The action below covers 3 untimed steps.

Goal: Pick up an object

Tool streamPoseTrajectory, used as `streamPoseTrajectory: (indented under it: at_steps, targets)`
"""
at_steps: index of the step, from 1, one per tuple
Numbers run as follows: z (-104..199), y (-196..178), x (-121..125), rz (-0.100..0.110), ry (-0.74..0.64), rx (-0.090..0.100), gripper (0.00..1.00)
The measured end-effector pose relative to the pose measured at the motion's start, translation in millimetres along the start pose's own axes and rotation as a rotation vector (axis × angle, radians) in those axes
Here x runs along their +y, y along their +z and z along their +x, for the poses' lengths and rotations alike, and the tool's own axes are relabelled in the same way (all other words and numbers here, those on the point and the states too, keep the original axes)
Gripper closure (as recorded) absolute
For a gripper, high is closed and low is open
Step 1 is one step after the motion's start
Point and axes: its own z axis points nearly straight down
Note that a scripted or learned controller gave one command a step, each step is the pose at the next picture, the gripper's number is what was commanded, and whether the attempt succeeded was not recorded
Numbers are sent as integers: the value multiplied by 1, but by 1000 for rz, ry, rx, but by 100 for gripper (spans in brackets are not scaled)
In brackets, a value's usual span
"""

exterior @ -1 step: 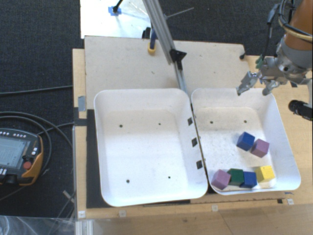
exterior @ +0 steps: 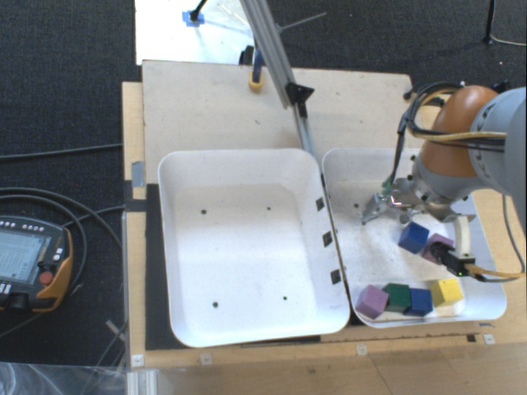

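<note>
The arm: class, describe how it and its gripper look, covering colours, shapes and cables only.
The arm is a thick, rounded grey tube with a glossy orange band above the wrist. Black cables loop over its top, and a yellowish one runs across the orange. The gripper is small, metallic grey, with thin fingers.

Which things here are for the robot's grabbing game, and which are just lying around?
For the job:
- claw
- blue block just beside it
- purple block, green block, yellow block along the near wall
- right bin holding them

Just lying about:
- left bin
- handheld controller on the floor
- metal pole across the bench
</note>
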Motion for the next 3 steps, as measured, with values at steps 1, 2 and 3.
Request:
streamPoseTrajectory:
  at_steps: [1, 2, 3]
  targets:
    - [-78, 0, -40, -5, 7, -5, 0]
    - [-72, -12, -36, -12, -2, -3, 100]
    - [8, -7, -48, -5, -9, 3, 100]
